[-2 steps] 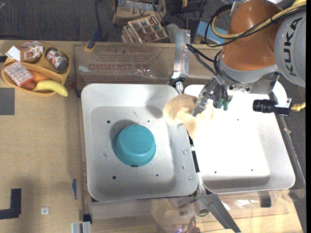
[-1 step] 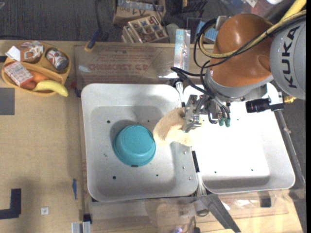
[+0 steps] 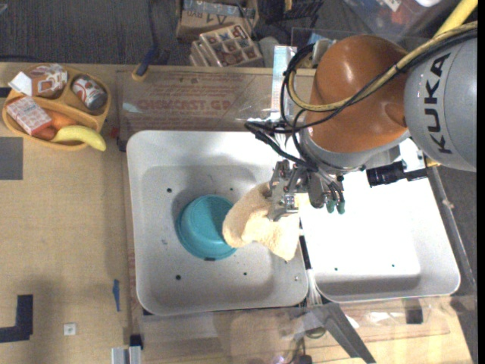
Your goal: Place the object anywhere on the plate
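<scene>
Object: a pale cream, soft-looking lump [image 3: 258,222], cloth or bread-like, exact kind unclear. It lies in the left bin [image 3: 151,165], toward that bin's right side. Its left end overlaps the right edge of the teal plate [image 3: 201,226]; the rest trails off to the right onto the bin floor, reaching close to the divide between the two bins. So: partly on the plate, mostly beside it.

Plate: round, teal, shallow, seated on the left bin's floor a little left of centre. Its left and lower rim are uncovered.

My gripper [image 3: 282,196] sits directly above the upper right part of the cream lump, fingers pointing down at it. The metal fingers are at the lump's top edge and appear to touch it, but the view does not show me whether they are spread or pinching the material; I cannot tell. My wrist and the orange band [image 3: 356,89] stand above and to the right, with black cables looping around them.

Right bin [image 3: 379,256]: white, adjoining the left bin, with my arm crossing its upper left corner.

Outside the bins, on the bench at far left: a yellow tray [image 3: 15,120] holding a banana [image 3: 79,135] and small packaged toy foods. Behind the bins, a cardboard sheet [image 3: 197,101].
</scene>
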Robot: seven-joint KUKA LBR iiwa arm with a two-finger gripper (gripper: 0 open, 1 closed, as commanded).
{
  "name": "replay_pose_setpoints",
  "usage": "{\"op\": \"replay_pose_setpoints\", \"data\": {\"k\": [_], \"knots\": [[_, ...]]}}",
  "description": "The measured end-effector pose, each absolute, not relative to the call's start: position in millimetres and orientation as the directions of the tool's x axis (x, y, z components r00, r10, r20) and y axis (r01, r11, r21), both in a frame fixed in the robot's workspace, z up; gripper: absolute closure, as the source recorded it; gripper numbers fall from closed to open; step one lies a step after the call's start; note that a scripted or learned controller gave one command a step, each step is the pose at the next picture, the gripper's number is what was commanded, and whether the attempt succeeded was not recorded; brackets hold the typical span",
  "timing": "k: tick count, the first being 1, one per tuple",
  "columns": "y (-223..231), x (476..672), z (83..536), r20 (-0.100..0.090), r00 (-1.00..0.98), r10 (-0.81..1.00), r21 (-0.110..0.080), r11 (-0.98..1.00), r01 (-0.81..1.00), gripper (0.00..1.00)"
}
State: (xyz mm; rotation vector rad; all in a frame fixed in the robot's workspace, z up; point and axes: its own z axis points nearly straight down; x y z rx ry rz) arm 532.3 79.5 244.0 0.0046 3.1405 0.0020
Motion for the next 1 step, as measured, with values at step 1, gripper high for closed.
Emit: {"op": "replay_pose_setpoints", "data": {"k": [1], "knots": [[119.3,515.3,228.9,-0.001,-1.000,0.000,0.001,1.000,0.000,1.00]]}}
